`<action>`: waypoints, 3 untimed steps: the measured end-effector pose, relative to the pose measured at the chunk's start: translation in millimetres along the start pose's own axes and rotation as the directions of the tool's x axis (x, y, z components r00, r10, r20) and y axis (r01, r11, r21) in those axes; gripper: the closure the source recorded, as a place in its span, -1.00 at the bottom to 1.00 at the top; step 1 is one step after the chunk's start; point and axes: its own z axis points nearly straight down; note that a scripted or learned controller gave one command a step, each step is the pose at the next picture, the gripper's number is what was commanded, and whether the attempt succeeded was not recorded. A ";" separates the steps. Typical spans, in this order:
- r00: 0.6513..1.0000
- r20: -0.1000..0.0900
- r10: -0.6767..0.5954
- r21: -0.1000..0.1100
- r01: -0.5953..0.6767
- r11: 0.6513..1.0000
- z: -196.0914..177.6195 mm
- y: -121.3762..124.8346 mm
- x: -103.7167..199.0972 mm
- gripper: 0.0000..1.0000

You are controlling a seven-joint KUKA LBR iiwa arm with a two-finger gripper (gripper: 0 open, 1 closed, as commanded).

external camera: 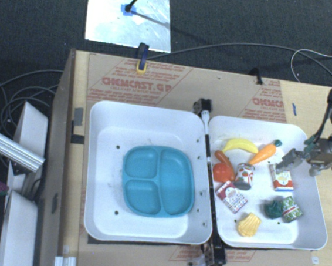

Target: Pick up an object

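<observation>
A: In the right bin (312, 233), near its right wall, stands a small white carton (282, 178) with red and blue print. That looks the likeliest pick, since the hand (293, 159) hovers just above and beside it.

B: Is the hand holding anything?

A: Nothing shows in it. Its state I cannot tell; it is small and dark against the white.

B: What crowds the carton?

A: Below it, toward the bin's front right corner, lie a green lump (274, 208) and a small green-labelled can (290, 210), touching each other. Toward the divider sit a red-and-white can (244, 175), a red packet (231, 197) and a tomato-red piece (222, 172). A carrot (263, 153) and a banana (240, 145) lie near the back wall, a yellow corn piece (249, 225) near the front.

B: And the left bin (102, 152)?

A: It bears a blue divided plate (158, 180), well apart from all this.

B: So how to do it well?

A: I would centre over the carton, come straight down so its narrow sides get gripped, and keep off the bin wall. Lift only once it is squarely caught.
</observation>
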 end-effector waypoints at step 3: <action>1.000 0.000 0.002 0.001 -0.002 1.000 198.3 33.7 -38.9 -1.00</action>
